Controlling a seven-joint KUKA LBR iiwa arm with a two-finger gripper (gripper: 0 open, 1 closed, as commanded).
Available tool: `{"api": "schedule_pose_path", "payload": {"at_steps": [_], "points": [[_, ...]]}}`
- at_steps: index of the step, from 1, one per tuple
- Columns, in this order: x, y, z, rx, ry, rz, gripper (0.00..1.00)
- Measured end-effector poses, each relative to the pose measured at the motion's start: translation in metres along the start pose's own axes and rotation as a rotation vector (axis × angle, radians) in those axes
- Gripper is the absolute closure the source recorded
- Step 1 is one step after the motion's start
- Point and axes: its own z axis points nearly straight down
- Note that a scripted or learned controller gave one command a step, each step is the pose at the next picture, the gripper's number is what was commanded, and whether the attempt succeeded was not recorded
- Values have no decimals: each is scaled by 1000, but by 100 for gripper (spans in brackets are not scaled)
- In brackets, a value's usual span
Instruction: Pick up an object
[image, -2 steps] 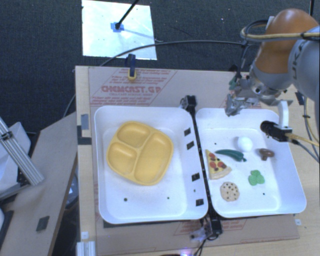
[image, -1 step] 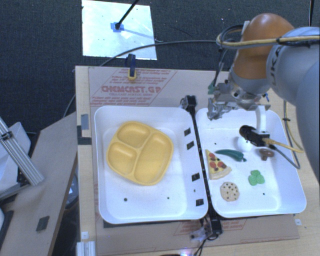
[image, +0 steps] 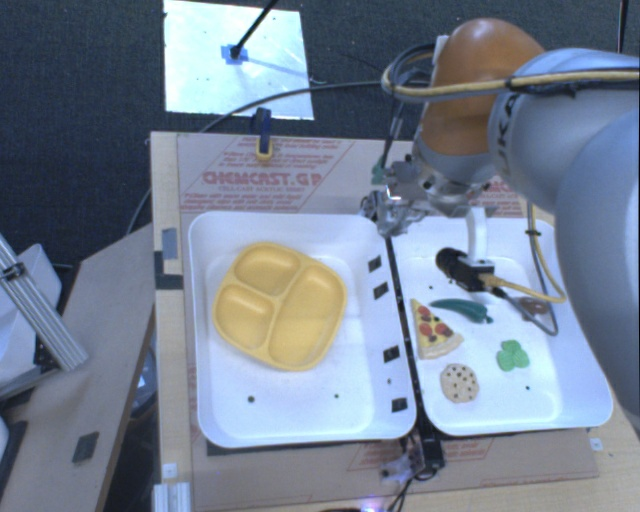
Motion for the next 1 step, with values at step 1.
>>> {"api": "schedule_pose_path", "payload": {"at_steps": [1], "points": [[61,-5,-5,0,0,0,100]]}}
